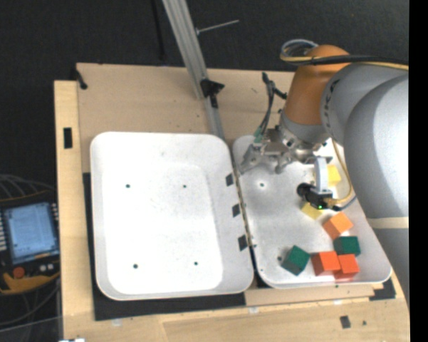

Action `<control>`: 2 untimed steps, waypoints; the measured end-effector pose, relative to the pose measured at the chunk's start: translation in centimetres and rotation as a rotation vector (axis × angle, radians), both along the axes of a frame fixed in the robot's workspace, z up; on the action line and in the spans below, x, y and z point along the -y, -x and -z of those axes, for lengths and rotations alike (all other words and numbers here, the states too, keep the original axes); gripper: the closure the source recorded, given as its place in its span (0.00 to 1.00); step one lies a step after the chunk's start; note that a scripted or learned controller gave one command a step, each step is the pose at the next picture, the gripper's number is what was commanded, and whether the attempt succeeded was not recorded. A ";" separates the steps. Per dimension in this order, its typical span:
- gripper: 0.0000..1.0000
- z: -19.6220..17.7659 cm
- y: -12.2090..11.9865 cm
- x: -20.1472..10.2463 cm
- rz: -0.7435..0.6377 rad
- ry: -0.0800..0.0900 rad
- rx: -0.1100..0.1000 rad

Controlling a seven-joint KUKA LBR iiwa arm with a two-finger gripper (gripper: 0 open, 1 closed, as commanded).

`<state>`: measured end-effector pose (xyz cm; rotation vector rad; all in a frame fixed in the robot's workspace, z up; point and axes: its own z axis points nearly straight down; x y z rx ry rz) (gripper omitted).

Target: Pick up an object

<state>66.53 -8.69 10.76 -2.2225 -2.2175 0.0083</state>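
The end effector (269,157) is seen low over the right bin (270,212); its state cannot be told. Coloured blocks (327,255) are clustered nearby.

A wooden bench (128,105) carries the left white bin (164,212), and I'll place the rest from that bin. Its floor shows a few small dark dots. A slanted metal rail (189,41) rises from behind its far right corner. A handheld control pendant (25,237) with a lit screen sits well off to its left, beyond the bench edge, on the dark floor (57,20).
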 end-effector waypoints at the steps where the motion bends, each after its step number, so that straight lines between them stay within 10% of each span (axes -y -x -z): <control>1: 1.00 -1.6 -0.3 0.0 0.004 -0.002 0.010; 2: 1.00 -6.6 0.0 0.9 -0.002 -0.002 0.011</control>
